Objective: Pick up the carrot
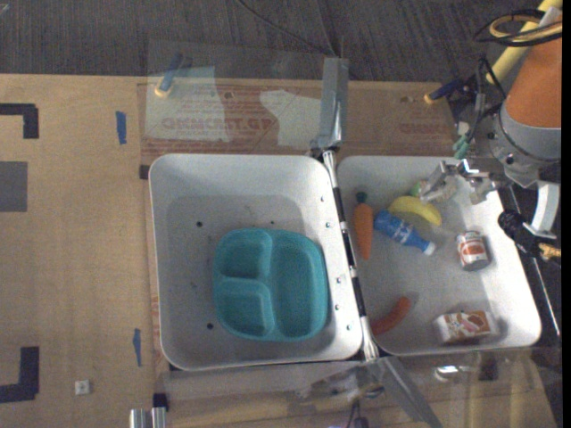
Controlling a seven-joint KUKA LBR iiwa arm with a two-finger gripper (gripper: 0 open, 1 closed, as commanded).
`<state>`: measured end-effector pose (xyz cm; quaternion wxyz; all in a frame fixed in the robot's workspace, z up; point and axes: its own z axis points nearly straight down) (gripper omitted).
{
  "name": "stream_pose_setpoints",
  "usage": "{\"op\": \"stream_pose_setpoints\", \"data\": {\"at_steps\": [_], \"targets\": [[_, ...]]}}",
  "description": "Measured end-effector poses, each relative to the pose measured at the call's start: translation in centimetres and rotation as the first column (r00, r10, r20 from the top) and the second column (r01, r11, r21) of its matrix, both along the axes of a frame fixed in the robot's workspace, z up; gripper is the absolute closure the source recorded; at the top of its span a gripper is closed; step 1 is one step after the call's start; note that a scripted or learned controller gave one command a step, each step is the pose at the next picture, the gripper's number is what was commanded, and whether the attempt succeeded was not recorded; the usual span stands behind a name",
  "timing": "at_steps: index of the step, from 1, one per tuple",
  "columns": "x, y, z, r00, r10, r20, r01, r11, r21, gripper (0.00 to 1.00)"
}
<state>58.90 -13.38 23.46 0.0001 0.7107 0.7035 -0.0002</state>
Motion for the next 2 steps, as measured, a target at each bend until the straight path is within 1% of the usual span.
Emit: {"op": "stream_pose_setpoints", "data": {"at_steps": [1,2], "targets": [[2.1,-1.6,-2.0,0.943,0.333,0.002,-0.333,0.943,-0.001,0.00],[-7.7,3.0,13.5,0.795,0.607,0.001,-0.607,0.795,-0.001,0.00]]}}
